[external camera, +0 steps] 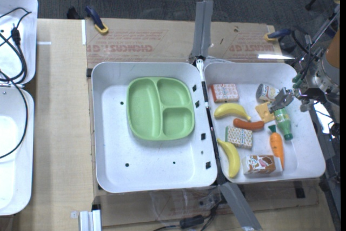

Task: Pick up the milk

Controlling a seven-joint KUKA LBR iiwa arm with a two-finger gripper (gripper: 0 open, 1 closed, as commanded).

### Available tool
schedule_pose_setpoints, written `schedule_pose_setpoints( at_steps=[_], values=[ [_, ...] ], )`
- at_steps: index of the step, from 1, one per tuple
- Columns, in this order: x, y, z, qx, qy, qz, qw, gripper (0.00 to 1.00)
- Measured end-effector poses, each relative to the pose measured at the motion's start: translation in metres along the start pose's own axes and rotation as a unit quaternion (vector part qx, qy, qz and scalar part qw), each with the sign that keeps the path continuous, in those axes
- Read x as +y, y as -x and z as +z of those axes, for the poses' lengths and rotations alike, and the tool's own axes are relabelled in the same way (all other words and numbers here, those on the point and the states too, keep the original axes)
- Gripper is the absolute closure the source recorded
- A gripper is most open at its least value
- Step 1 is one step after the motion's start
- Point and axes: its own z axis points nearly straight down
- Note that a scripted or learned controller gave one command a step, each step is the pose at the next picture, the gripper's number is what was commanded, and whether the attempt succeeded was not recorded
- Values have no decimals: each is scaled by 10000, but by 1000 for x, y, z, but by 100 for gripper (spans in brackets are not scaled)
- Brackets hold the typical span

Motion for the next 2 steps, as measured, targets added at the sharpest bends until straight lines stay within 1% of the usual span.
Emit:
schedule_pose_setpoints(
  at_steps=[1,2],
  values=[
    [31,-24,-67,-7,2,1383,9904,0],
    [-14,-67,62,-1,-6,1423,9898,0]
  ],
)
